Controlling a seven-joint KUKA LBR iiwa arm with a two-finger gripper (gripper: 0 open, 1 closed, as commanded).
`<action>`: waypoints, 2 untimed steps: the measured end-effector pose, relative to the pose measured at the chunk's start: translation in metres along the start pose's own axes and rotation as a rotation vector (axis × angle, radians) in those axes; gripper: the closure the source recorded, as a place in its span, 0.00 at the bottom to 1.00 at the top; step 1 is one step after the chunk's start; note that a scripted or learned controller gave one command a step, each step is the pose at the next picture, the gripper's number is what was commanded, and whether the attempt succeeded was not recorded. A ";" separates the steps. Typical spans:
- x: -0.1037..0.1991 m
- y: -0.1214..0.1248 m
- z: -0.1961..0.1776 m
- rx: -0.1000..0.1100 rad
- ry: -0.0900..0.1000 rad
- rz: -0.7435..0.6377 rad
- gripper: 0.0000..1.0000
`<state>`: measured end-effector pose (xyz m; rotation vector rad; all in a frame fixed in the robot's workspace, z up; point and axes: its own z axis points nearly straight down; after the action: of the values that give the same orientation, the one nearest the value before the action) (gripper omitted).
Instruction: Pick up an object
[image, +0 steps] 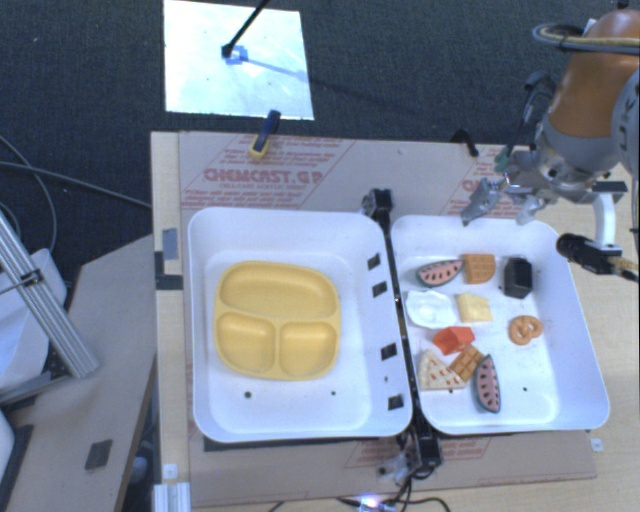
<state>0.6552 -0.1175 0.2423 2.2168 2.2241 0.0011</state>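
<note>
Hand (505, 200) sits high over the back rim of the right bin (580, 350), fingers spread, nothing between them. We read that as a hover or approach pose, no grasp yet.

Candidates are all in the right bin, loosely clustered left of centre: watermelon slice (440, 271), waffle piece (479, 267), black block (517, 277), pretzel (524, 329), yellow cheese square (473, 307), white flat piece (431, 307), red chunk (455, 338), sandwich wedge (435, 372), second watermelon slice (487, 383). Several touch or overlap near the middle. The black block and pretzel sit apart, so we'd judge them the cleaner picks, and the block is nearest the hand.

Left bin (205, 300) holds a yellow divided tray (278, 318), probably just parked.

Bins rest on a cardboard sheet (300, 175) atop the desk (165, 200). Dark carpet (80, 80) behind, with a pale square panel (238, 60). Aluminium framing (40, 300) at left.
</note>
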 end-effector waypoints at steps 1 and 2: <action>0.018 -0.089 0.135 0.019 0.005 0.003 0.00; 0.011 -0.170 0.160 0.009 0.003 0.007 0.00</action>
<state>0.4854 -0.1072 0.0824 2.2303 2.2223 -0.0058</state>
